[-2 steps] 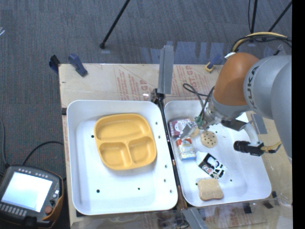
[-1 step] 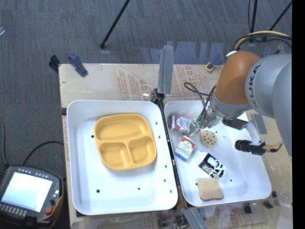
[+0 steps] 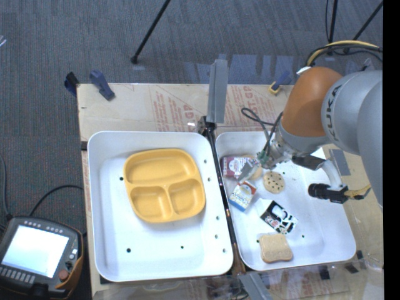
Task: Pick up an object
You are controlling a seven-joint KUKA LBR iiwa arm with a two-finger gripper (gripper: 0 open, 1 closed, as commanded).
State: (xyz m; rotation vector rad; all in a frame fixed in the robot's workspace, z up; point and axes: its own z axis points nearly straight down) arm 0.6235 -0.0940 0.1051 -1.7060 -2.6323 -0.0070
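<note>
Camera view shows the gripper (image 3: 261, 162) low in the right bin (image 3: 337, 239), over the maroon packet (image 3: 236, 165) beside the cookie (image 3: 274, 182). Whether it is apart or together, I cannot tell; it looks placed for a grab.

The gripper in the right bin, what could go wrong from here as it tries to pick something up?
The gripper sits among crowded items: the maroon packet, the small blue-and-white carton and the round tan cookie. It might catch two at once, or nudge the packet against the white bin's wall.
</note>
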